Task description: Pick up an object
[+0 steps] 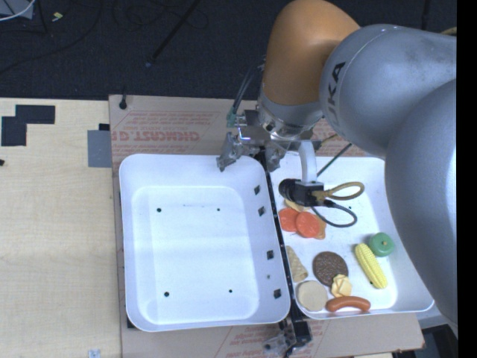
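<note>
**Single arm above two bins, pick not yet begun.** The two-finger gripper (pixel 248 162) hangs over the far end of the ridge between the shallow white left bin (pixel 194 252) and the shallow white right bin (pixel 376 218). Its fingers appear spread apart, with nothing between them.

Every candidate lies in the right bin, well apart from the gripper:
- a yellow toy corn cob (pixel 370 265)
- a small green round piece (pixel 382 243) just beside the cob's far end
- a flat dark-brown disc (pixel 329 267)
- a pale cream disc (pixel 311 295)
- an orange-red toy sausage (pixel 347 303) at the near rim
- a pair of overlapping orange slices (pixel 302 223)

The pieces look like moulded play food, so they are probably light, stiff and smooth-skinned, and more likely to slip than to break.

The corn cob seems the best choice. It stands proud of the bin floor and has clear floor along part of each long side, so the jaws could close across its narrow middle. The discs and slices lie flat and offer little edge. The sausage lies hard against the rim, which could block one finger.
</note>
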You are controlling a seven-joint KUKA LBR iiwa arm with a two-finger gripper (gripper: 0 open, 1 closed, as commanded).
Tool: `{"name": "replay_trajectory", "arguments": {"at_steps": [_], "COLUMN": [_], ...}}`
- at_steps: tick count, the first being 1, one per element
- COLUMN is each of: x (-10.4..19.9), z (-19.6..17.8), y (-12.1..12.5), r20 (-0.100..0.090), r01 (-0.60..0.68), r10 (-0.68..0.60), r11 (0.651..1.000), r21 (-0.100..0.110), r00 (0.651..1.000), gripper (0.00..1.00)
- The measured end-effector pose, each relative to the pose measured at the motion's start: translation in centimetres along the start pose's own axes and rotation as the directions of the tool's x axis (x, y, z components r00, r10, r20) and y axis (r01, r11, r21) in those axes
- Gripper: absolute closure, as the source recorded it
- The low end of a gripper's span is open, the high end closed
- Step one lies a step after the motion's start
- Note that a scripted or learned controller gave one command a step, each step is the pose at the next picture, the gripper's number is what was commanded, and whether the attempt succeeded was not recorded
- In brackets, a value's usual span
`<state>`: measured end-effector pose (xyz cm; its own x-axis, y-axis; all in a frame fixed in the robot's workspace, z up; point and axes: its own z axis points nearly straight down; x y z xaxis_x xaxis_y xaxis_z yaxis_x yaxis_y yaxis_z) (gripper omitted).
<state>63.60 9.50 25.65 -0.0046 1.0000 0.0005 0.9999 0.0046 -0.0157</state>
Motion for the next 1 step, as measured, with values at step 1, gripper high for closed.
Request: {"name": "replay_trajectory", "arguments": {"at_steps": [1], "x": [6.71], "z": [-13.79], "y": [-0.01], "r20": [-0.004], "r01": [0.002], "r10": [-0.002], "r11": [1.000], "r21": [-0.028], "r00": [1.000], "gripper": [0.00]}}
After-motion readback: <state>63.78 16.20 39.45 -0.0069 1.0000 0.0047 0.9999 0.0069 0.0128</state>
